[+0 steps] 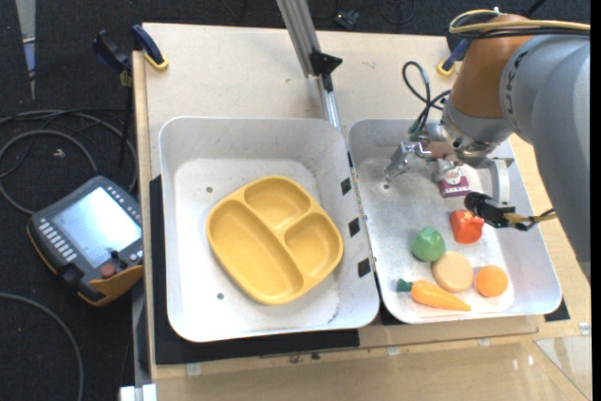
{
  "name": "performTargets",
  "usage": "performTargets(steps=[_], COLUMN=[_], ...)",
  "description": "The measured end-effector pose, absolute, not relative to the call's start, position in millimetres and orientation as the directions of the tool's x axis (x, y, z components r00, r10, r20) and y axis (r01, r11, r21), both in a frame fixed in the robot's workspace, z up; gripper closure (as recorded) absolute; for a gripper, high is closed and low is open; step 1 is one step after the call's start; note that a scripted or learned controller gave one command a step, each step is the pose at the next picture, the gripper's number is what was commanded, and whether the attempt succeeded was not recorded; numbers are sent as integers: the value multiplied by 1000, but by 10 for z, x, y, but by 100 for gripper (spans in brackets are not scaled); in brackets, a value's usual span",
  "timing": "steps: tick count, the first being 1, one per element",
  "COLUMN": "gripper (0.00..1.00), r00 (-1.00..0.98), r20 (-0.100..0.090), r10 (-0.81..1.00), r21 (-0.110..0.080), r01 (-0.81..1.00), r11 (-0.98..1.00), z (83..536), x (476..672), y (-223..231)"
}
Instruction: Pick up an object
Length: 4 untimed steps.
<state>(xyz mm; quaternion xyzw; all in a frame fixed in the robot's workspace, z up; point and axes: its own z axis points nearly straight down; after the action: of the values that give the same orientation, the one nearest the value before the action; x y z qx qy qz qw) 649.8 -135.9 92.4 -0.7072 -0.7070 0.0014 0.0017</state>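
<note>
The arm's grey body and orange band cover the far right corner of the right bin (535,282), and the frame cuts the arm off at the right edge. The gripper (406,157) hangs over the far left part of that bin, its metal fingers pointing left and down toward the white floor; they look slightly parted with nothing between them, though they are small and hard to read. Just right of them a small purple-and-white item (454,183) lies half tucked under the wrist, too hidden to name. The toy foods sit together in the near part of the same bin — a green round piece (428,244), a red piece (466,225) partly behind a black cable clip, a tan disc (454,272), an orange ball (491,281) and a carrot (439,296) nearest the front rim. The left bin (178,202) holds a yellow divided plate (274,238). Both bins rest on a pale wooden bench (225,70); a metal pole (293,0) slants up from between them. On the dark floor at left lies a teach pendant (89,239) among cables
</note>
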Motion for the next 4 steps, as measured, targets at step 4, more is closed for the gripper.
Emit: performTargets(steps=[4], gripper=[100], r00=[-3], r20=[-2], r10=[1000], r21=[2], r01=[1000], r11=[3], z=[2076], x=[6592], y=[-1319])
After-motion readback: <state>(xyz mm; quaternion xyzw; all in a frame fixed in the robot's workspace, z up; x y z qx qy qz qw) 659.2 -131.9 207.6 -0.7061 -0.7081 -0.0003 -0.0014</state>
